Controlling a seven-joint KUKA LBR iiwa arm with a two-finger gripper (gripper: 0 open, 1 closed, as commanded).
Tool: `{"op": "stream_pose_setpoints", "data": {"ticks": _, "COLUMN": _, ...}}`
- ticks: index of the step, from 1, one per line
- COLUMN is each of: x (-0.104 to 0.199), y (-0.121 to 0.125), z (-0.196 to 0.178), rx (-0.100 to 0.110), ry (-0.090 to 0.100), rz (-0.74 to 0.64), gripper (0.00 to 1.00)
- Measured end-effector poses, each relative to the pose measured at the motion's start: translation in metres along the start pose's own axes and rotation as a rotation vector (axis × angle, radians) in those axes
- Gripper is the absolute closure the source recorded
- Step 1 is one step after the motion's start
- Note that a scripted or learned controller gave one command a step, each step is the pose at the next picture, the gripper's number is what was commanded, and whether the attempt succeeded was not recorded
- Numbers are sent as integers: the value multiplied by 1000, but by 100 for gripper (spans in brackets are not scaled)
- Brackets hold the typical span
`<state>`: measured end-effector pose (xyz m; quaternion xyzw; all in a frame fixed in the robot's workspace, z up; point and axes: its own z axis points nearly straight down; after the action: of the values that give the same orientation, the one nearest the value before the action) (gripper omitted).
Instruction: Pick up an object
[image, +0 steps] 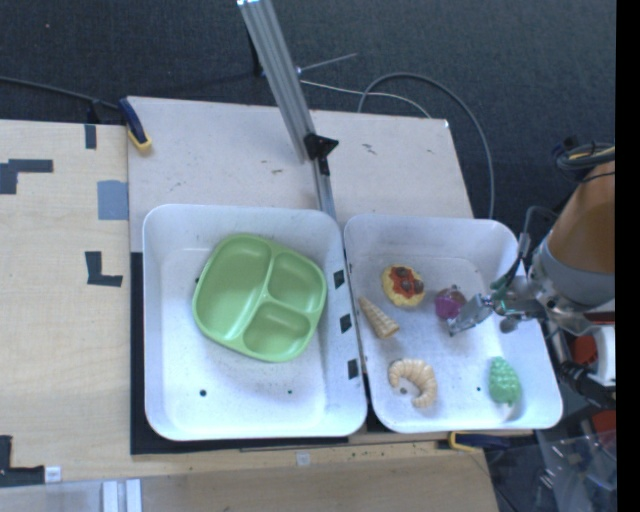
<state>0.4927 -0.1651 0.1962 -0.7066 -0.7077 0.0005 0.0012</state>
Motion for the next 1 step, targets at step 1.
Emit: {"op": "stream_pose_setpoints", "data": {"ticks": 1, "x": 0, "y": 0, "z": 0, "rx": 0, "ry": 0, "rz": 0, "gripper": 0}}
